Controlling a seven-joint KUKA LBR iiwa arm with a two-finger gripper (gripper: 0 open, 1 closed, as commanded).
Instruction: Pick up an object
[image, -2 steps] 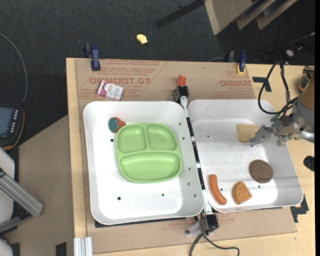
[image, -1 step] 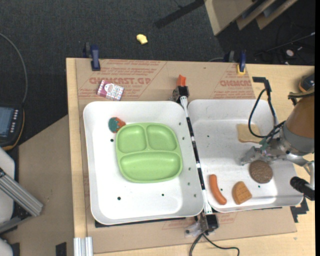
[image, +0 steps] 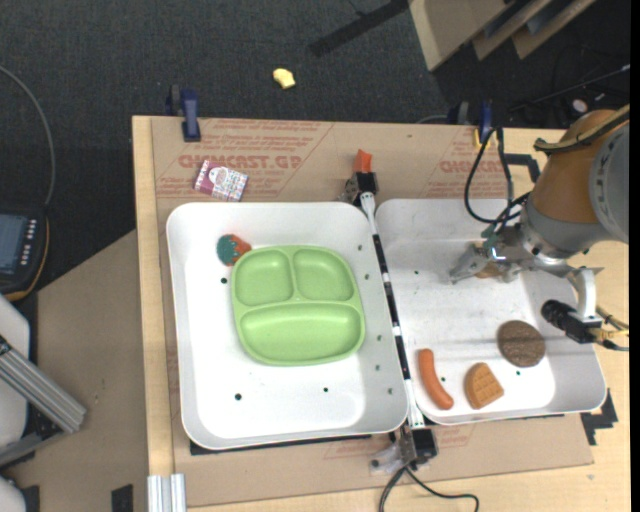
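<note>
We see the hand (image: 478, 262) low in the right bin (image: 440, 225), fingers spread apart, nothing between them; brown disc (image: 521, 342), orange block (image: 483, 384) and sausage (image: 434, 378) lie near the bin's front; green divided plate (image: 296, 304) in left bin (image: 200, 330)

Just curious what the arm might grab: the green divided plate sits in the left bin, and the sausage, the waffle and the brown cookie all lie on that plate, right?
Not quite. The green divided plate is in the left bin, but the sausage, waffle and brown cookie lie in the right bin, not on the plate. The camera view shows this.
</note>
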